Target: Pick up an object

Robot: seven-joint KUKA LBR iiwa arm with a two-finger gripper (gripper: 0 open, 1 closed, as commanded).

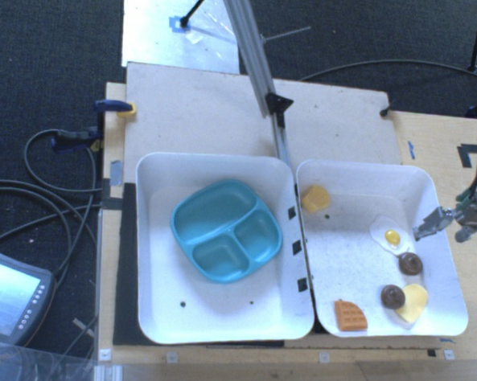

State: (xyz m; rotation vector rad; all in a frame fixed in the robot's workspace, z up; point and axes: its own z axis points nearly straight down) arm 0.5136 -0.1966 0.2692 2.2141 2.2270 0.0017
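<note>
The right bin [360, 185] holds several toy foods. A yellow-orange chunk [315, 199] lies near its far left corner. A fried egg [390, 235] rests by the right wall, with a brown round piece [410, 264] just below it. Nearer the front are a second brown round piece [392, 296], a pale yellow piece [414, 303] and an orange waffle [349, 316]. My gripper [439, 229] hangs over the bin's right rim, just right of and above the egg, with nothing visibly held.
A teal divided plate [226, 241] sits in the left bin [155, 301]. A slanted metal pole [255, 58] crosses above the divider between the bins. Cables and a pendant [2, 296] lie on the floor at the left.
</note>
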